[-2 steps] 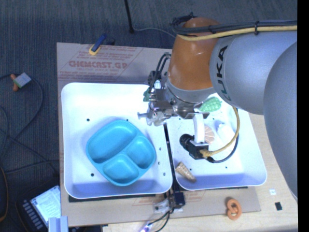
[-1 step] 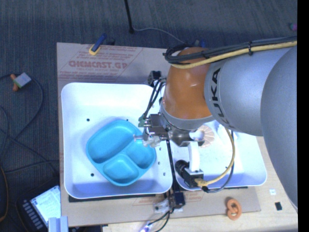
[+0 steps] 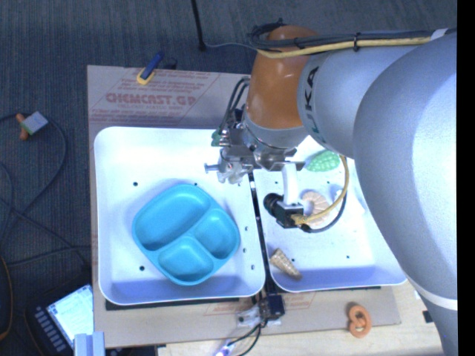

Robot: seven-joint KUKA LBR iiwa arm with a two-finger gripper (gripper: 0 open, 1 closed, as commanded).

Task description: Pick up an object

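Pincer position: I see my pincer [image 3: 236, 163] over the upper right part of the left bin [image 3: 119, 143], very near the wall that this bin shares with the right bin [image 3: 349, 273].
Pincer state: from this slanted view I cannot tell if it is released or clenched. I see no object in it.
Nearest object: the blue plate [image 3: 185, 232], with three compartments, lies flat in the middle of the left bin.
Direction from pincer: the plate lies toward the lower left of the view, near the pincer but not under it. The rim closest to the pincer is the upper right one.
Long axis: I judge that it runs diagonally, from the upper left to the lower right of the view.
Other candidates: in the right bin there is a green piece [image 3: 324, 162] near the top, a pale peach piece [image 3: 315, 201] below it, and a tan cone-like piece [image 3: 284, 263] just beside the shared wall, near the front.
Side: the plate is on the pincer's side of the wall; the three small pieces are across it.
Stage: in my judgement this is the approach, and nothing is lifted yet.
Next move needs: a shift to the lower left and a descent onto the plate's rim or an inner ridge, because a flat plate offers no other hold.
Risk: I think the smooth plate may slip or tilt if it is taken by one edge.
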